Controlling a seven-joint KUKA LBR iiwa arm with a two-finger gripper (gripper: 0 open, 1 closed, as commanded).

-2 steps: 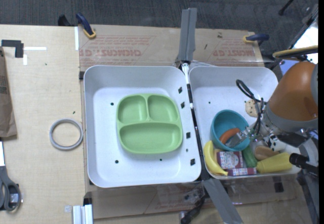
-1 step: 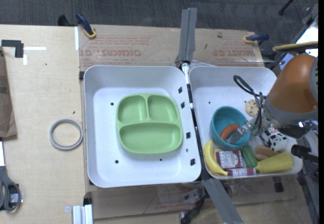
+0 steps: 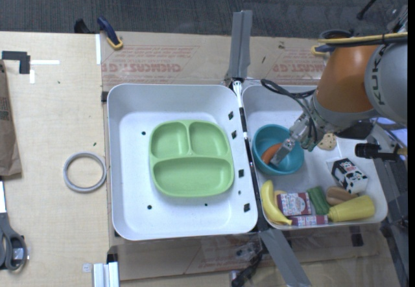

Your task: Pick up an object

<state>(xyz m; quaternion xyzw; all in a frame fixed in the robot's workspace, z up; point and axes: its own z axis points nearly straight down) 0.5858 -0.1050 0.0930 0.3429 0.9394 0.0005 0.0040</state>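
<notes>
The right bin [image 3: 316, 173] holds the objects. A blue bowl [image 3: 264, 139] stands at its left, with a small orange piece [image 3: 273, 149] lying inside. My gripper [image 3: 285, 151] reaches down into the bowl from the right, its tip just beside the orange piece. Along the bin's front lie a banana [image 3: 272, 204], a red and white box [image 3: 295, 205], a green piece [image 3: 318, 199] and a yellow bottle [image 3: 354, 208]. A black and white cube [image 3: 350, 175] sits further right. A spotted tan piece [image 3: 329, 142] peeks out by the wrist.
The left bin [image 3: 123, 149] holds a green divided plate [image 3: 191, 157]. A tape ring [image 3: 84, 171], scissors [image 3: 10, 250] and a blue clamp [image 3: 110, 32] lie on the bench outside the bins. The arm's orange band [image 3: 343, 78] hangs over the right bin's back.
</notes>
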